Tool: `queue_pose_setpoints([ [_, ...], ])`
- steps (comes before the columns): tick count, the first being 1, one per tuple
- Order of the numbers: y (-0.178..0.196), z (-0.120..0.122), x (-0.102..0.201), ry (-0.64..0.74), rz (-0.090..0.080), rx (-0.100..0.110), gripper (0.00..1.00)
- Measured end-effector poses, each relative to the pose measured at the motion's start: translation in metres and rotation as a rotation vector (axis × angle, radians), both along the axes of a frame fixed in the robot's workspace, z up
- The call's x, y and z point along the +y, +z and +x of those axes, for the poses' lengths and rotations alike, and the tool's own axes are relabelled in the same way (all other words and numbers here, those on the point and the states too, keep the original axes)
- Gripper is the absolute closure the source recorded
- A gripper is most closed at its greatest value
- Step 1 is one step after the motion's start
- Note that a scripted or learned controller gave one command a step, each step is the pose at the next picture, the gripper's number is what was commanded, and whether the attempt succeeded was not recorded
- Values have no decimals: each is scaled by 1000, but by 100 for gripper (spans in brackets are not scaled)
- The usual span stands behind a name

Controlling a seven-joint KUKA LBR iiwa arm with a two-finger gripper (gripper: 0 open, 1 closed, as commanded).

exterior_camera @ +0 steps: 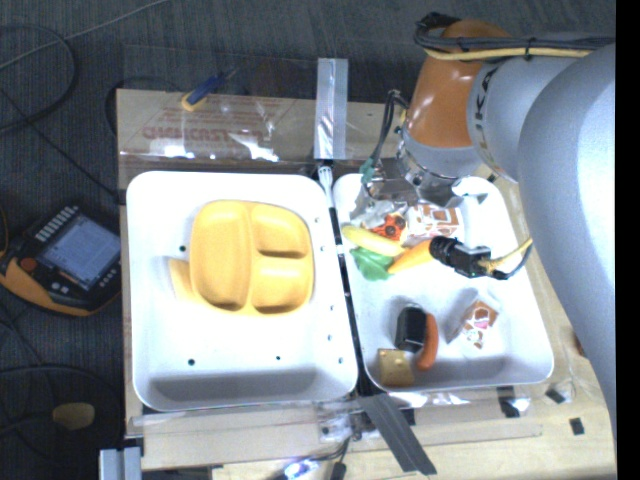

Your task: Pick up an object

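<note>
Seemingly, end effector [385, 190] lowered at right bin's [530, 353] far-left corner over crumpled foil wrapper [385, 213]; finger state cannot be told. Wrapper judged light, crushable; best pinched at raised fold.

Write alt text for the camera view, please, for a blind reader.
A grey robot arm reaches from the right, its hand low over small items in the right bin. The left bin holds a yellow divided tray.
</note>
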State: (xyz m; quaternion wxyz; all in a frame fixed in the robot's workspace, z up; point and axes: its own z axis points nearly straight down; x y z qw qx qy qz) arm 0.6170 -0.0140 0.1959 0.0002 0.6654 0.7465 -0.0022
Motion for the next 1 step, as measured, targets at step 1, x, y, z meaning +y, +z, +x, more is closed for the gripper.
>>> queue_pose_setpoints([
  [1,105,10,49,14,-1,-2,100],
])
